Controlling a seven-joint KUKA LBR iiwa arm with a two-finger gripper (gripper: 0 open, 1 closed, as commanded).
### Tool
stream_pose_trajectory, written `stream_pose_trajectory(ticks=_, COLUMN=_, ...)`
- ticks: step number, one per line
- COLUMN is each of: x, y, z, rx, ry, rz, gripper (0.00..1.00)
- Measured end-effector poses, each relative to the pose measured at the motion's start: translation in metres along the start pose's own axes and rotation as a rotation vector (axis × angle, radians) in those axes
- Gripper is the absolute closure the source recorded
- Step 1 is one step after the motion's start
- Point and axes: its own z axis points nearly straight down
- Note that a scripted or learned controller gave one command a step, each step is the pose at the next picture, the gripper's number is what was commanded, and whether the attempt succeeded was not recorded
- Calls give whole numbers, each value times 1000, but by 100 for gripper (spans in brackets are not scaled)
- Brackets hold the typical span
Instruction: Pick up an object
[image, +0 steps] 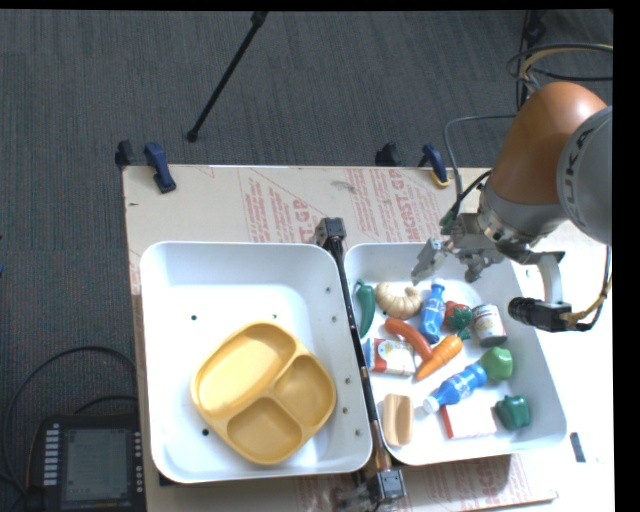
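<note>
The right bin (540, 350) holds a heap of toy foods: a beige garlic bulb (398, 297), a blue bottle (433, 308), an orange carrot (440, 357), a red chili (405, 333), a small can (488, 323) and a second blue bottle (455, 385). My gripper (452, 262) hangs over the far edge of this bin, just beyond the upright blue bottle. It is open, with nothing between its fingers.
A yellow divided plate (265, 392) lies in the left bin (170, 300). Also in the right bin are a dark green pepper (365, 305), a hot dog bun (397, 418), a red-and-white box (468, 420) and two green pieces (513, 410). Clamps (158, 165) grip the bench's far edge.
</note>
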Motion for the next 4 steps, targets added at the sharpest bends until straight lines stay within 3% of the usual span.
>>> stream_pose_trajectory(ticks=1, x=7, y=2, z=95, rx=-2, ry=0, rz=3, gripper=0)
stream_pose_trajectory(ticks=2, x=7, y=2, z=88, rx=3, ry=1, rz=5, gripper=100)
stream_pose_trajectory(ticks=3, x=7, y=2, z=88, rx=3, ry=1, rz=6, gripper=0)
stream_pose_trajectory(ticks=4, x=6, y=2, z=80, rx=6, ry=3, rz=7, gripper=100)
